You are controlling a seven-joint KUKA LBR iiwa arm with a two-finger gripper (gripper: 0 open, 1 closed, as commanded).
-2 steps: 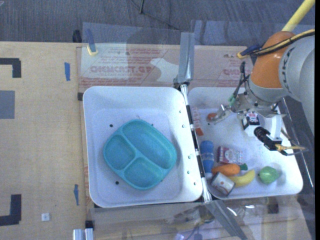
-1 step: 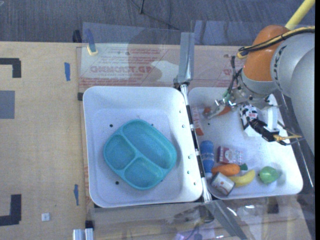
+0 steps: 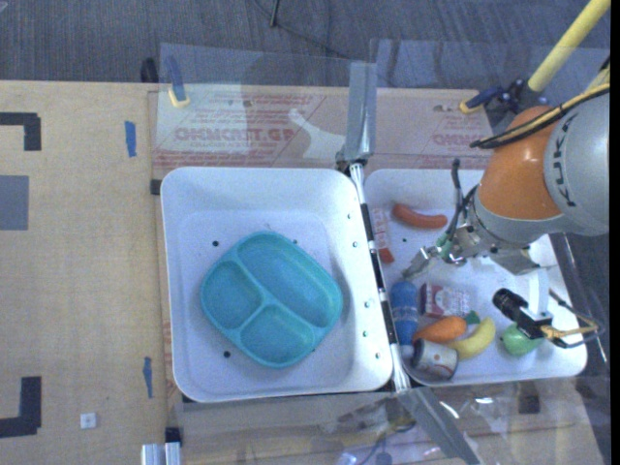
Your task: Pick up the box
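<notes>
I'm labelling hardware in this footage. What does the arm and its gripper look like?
The arm is grey and rounded, with a broad orange band above the wrist and dark lettering on its side. Thin cables run alongside it. The gripper is small, dark and metallic.

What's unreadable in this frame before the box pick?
- gripper, camera view: finger state too small and blurred to judge.
- box: label print too small to read; the blue bottle and carrot crowd its edges.
- right bin: upper right part hidden by the arm.
</notes>
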